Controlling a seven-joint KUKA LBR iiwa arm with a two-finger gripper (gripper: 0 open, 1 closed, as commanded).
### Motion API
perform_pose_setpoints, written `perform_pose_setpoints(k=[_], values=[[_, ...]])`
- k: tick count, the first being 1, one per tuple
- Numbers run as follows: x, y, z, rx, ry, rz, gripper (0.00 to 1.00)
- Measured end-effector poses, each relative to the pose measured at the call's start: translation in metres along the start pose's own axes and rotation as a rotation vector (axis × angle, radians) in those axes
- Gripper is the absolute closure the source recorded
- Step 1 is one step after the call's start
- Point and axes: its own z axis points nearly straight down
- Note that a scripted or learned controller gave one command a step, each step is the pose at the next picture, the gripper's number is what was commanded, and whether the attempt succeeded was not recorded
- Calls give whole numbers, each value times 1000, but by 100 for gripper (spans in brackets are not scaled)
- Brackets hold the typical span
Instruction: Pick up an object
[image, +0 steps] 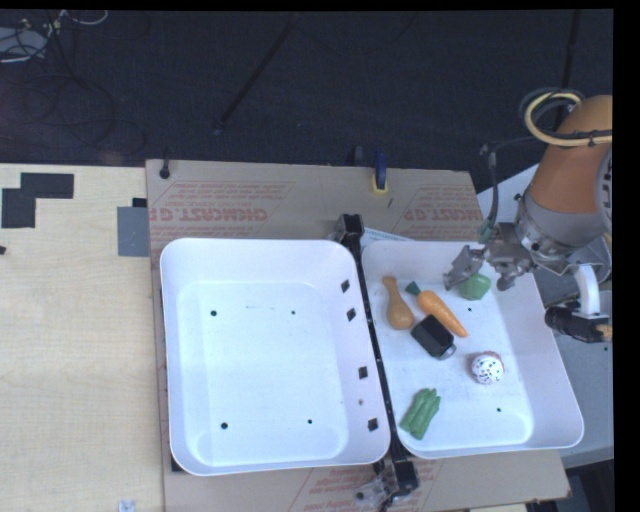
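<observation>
My gripper (482, 272) hangs over the far part of the right bin (545, 400), open, its fingers spread to either side of a small green object (475, 288). I cannot tell whether that object lies on the bin floor or touches the fingers. Left of it lie a tan gourd-shaped piece (398, 303) and an orange carrot (441, 313). A black block (433, 337) rests just below the carrot. Nearer the front are a white spotted ball (487, 369) and a green ribbed object (421, 412).
The left bin (185, 300) sits beside the right one, with a black divider rail (362, 330) between them. Both stand on a cardboard sheet (260, 200). The arm's orange band (570, 170) rises at the right.
</observation>
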Motion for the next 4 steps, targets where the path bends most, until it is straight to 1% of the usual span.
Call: perform_pose_setpoints(k=[1,2,3,4], values=[[-36,-33,12,3,-1,3,0],[13,1,43,0,1,-4,0],[-11,-30,91,-18,-1,-3,0],[17,-38,97,-34,-15,4,0]])
